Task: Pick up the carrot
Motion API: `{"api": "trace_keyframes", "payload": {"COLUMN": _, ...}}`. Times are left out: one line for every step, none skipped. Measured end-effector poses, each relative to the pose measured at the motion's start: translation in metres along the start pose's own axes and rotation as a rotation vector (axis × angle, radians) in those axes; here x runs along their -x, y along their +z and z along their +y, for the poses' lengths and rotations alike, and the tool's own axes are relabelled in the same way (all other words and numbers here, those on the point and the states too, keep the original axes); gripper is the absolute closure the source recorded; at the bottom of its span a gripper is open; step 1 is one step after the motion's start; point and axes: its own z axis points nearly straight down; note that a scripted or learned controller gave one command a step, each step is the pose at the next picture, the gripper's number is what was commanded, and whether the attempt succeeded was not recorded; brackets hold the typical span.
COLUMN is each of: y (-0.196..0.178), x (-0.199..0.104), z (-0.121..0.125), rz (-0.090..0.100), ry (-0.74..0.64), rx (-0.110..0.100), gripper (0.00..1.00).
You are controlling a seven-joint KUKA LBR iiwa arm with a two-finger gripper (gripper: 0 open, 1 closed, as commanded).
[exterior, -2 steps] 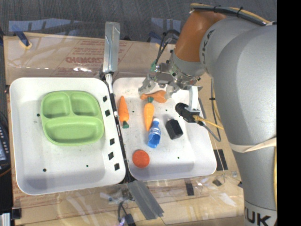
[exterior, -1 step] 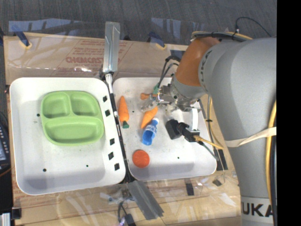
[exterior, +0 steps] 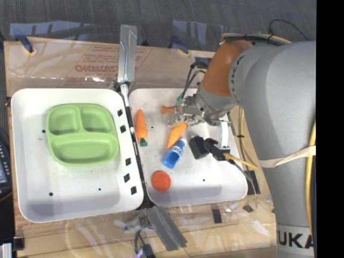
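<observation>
Left bin (exterior: 24, 160): green divided plate (exterior: 82, 134), sitting flat. Right bin (exterior: 235, 188): one carrot (exterior: 140, 124) lies along the left wall, green end toward the near side. Orange ball (exterior: 160, 180) is near the front edge, with a blue bottle (exterior: 173, 155) just above it. A second carrot (exterior: 176, 135) lies tilted, its lower end touching the bottle and its upper end right under the gripper (exterior: 186, 115). Can't tell if the jaws are wide, narrow or holding it. The arm comes in from the right.

Grey arm (exterior: 279, 106), orange band (exterior: 217, 71), "KUKA" lettering (exterior: 295, 242)
</observation>
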Motion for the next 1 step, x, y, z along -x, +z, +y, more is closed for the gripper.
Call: {"api": "trace_keyframes", "payload": {"y": -0.0907, "x": 0.0002, "z": -0.018, "rz": 0.0, "ry": 0.073, "rx": 0.006, "gripper": 1.0}}
